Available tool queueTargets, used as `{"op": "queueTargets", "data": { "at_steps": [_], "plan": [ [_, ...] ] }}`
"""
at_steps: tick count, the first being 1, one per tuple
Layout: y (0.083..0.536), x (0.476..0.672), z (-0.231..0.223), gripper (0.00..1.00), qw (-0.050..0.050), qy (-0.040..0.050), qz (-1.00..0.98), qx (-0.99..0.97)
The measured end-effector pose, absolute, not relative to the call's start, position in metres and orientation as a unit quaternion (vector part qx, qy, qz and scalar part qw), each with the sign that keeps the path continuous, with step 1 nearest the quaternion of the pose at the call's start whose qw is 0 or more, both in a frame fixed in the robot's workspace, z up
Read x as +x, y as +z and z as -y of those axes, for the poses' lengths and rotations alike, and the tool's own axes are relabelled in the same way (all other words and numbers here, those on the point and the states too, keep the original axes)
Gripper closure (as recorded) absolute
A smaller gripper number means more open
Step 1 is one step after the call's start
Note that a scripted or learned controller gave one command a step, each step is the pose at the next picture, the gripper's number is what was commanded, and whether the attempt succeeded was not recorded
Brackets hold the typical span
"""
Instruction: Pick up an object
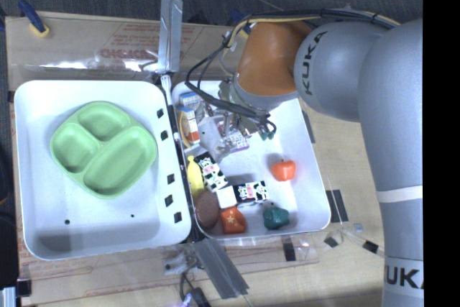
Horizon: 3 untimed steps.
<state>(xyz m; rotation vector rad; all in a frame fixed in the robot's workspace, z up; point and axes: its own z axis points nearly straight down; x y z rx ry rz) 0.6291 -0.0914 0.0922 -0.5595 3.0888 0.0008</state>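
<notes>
now, gripper (228,131): low in shallow white right bin (305,154), over its upper-left clutter; cannot tell its state.
target: likely small carton (190,103) beside it, nothing visibly held.
green divided plate (104,147): left bin, apart.

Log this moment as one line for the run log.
gripper low in right bin | near milk carton | green plate in left bin
</notes>
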Motion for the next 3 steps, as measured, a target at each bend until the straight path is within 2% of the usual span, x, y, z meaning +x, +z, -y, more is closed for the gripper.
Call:
{"op": "queueTargets", "data": {
  "at_steps": [1,2,3],
  "plan": [
    [0.104,0.630,0.091,1.00,0.003,-0.0002,-0.984,-0.180],
    [0.206,0.657,0.110,1.00,0.005,-0.0015,-0.994,-0.107],
    [0.191,0.657,0.098,1.00,0.000,0.0000,-0.995,-0.096]
  ]
}}
